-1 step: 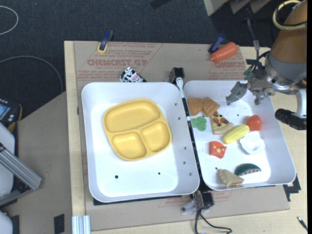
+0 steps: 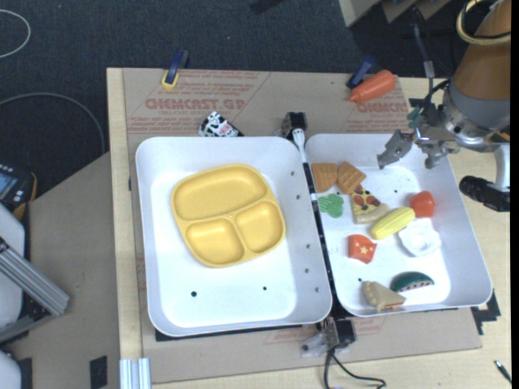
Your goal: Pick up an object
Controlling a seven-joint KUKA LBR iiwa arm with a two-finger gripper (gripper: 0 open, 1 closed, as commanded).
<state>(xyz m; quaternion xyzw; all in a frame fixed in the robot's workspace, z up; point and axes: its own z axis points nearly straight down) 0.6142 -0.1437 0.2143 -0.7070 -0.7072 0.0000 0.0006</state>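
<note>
1. The gripper hangs over the far edge of the right bin, toward its far right corner. Its two fingers are spread wide apart with nothing between them, so it isn't holding anything.

2. All the pickable stuff is bunched in the right bin, which makes sense since the arm reaches in from that side. Along the left wall near the far end sit two toast-looking pieces, with a green leafy toy and a pizza slice just beside them.

3. Middle of the bin: a corn cob lying at a slant, a red tomato-ish ball near it, and a white blob touching the corn's right end, as far as I can tell. A red piece with a star lies left of those.

4. Near edge: a watermelon slice and a tan wedge.

5. The left bin carries a yellow divided plate in its middle.

6. My guess: the claw is open because it hasn't committed to a target yet. The tomato ball is closest to it and stands fairly free, so it looks like the easy grab. The corn and white blob crowd each other, so that could go wrong.

7. An orange carrot toy sits out on the bench board beyond the bins.
</note>
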